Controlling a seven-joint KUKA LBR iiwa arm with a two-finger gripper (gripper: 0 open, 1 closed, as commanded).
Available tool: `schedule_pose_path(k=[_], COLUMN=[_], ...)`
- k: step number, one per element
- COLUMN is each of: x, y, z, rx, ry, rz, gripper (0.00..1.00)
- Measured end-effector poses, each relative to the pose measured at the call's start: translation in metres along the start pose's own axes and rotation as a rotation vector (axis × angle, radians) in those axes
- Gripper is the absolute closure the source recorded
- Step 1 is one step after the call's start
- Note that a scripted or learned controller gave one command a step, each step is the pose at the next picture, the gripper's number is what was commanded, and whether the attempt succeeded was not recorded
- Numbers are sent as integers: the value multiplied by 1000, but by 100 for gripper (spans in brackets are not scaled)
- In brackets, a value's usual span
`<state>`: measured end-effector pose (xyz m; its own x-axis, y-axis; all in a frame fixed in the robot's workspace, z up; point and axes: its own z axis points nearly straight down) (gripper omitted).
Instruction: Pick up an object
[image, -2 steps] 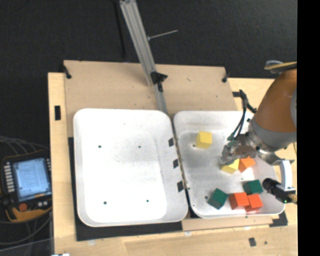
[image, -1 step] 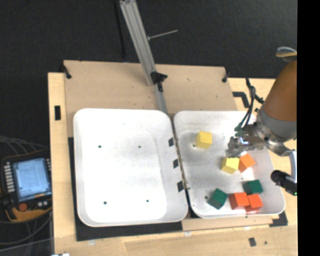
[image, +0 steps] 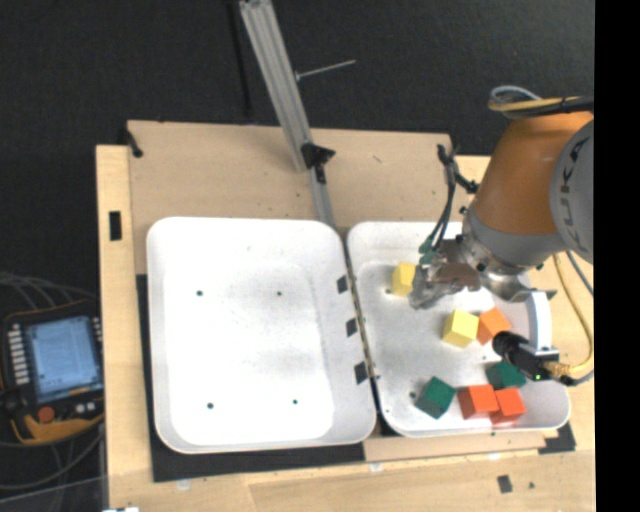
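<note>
- The gripper (image: 425, 290) hangs low in the right bin (image: 372, 245); I cannot tell how its fingers stand.
- A yellow block (image: 403, 278) sits just left of the fingers, close to the bin's left wall.
- Right of the fingers lie another yellow cube (image: 461, 328) and an orange block (image: 492, 324).
- Toward the near rim: a green block (image: 435, 397) and orange blocks (image: 492, 401).
- The left bin (image: 250, 330) offers broad bare floor.

You look down on a tan bench (image: 250, 170) set on dark floor (image: 120, 60). A grey metal post (image: 285, 85) slants up from its back. At the left edge, a pendant (image: 55, 360) shows a lit screen.
</note>
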<state>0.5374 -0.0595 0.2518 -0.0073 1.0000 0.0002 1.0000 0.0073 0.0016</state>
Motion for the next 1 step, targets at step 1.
schedule_pose_path(k=[1], x=[52], y=[22], z=[12], rx=[0], ry=[-1], rz=[1], gripper=[100])
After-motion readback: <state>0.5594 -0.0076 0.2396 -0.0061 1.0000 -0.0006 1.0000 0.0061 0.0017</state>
